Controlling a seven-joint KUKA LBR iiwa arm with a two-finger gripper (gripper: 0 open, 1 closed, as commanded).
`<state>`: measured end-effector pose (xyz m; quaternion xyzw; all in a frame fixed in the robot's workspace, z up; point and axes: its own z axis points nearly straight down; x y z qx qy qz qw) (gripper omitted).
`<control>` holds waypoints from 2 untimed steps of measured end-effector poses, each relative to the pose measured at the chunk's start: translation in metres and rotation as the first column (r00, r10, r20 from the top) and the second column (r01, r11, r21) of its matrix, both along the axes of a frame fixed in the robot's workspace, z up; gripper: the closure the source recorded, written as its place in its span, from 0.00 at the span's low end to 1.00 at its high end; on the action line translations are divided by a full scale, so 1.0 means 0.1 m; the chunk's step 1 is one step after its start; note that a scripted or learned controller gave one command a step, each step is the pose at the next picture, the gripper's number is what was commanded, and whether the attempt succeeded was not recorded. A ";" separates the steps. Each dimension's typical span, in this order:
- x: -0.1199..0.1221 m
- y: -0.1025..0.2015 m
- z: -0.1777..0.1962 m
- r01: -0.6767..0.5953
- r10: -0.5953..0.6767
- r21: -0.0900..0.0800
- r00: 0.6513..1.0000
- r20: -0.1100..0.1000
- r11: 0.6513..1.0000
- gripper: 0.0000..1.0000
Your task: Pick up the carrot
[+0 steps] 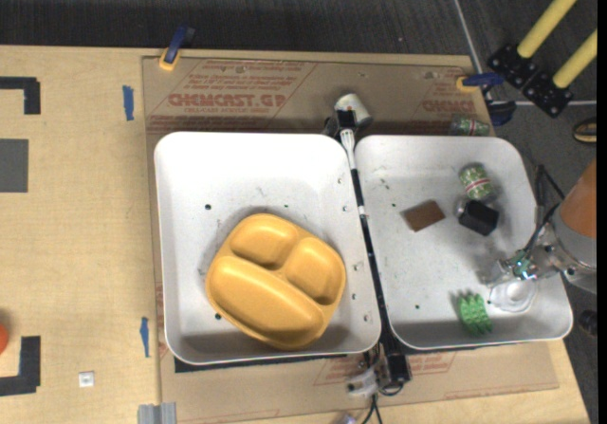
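Hovering at right bin (531, 332) edge, hand (524, 266) over clear glass (510, 296); grip state unclear.

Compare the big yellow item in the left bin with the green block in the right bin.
The yellow item is far larger than the green block, taking up much of the left bin, while the block takes only a small patch near the front edge of the right bin. The yellow item is smooth, rounded and lobed; the green block is boxy with a ridged top. Both rest on a white bin floor, untouched by the gripper.
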<state>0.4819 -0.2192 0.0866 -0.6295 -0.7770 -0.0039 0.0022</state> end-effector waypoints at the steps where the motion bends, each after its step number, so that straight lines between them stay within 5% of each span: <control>1: 0.09 -0.05 1.05 0.396 -0.396 -0.009 0.918 0.000 0.918 1.00; 2: 0.54 0.44 0.22 0.499 -0.499 -0.008 0.866 -0.004 0.866 1.00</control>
